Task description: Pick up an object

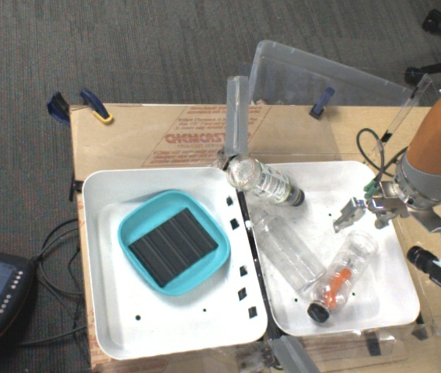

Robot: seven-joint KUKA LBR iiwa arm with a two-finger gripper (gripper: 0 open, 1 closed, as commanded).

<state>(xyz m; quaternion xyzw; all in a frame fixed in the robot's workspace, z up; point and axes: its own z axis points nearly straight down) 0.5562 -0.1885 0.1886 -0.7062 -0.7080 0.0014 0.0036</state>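
Three clear plastic bottles lie in the right bin (395, 305). One with a dark cap (271, 183) sits at the bin's back left corner. A second, plain bottle (288, 249) lies along the divider side. The third (342, 277) has orange inside and a black cap pointing toward the front. My gripper (365, 213) hangs over the right part of this bin, just behind the orange bottle's base. It is open, with nothing between the fingers (350, 212). In the left bin (103, 317) rests a teal tray (175, 243) with a dark ridged insert.
A clear plastic shield (321, 76) stands tilted behind the right bin. Blue clamps (96, 106) grip the board's back edge. Black clips (242, 270) line the divider between the bins. A cable (372, 150) loops near the arm (430, 154).
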